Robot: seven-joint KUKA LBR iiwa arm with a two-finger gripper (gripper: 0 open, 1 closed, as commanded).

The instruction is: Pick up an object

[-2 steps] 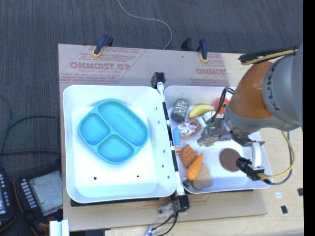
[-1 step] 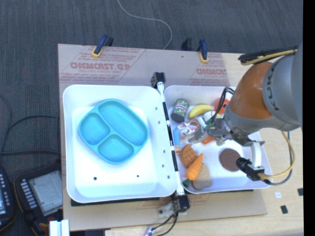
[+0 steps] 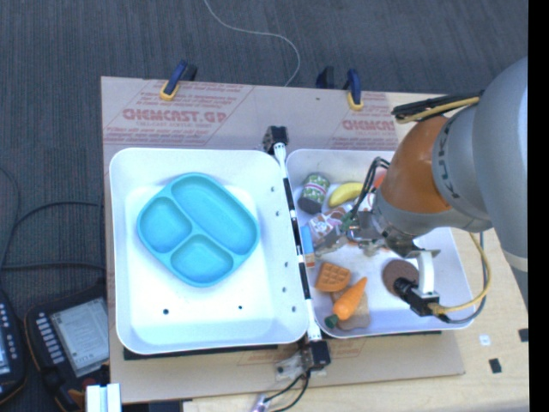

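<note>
The carrot and waffle lie near the front of the right bin. The end effector is low over the toys behind them, reaching; I cannot tell its state. Next it must grab one and lift.

We see 2 white bins — the left bin bears a blue divided plate. In the right bin the pincer hangs low among toy foods — a carrot, a waffle, a banana.
</note>
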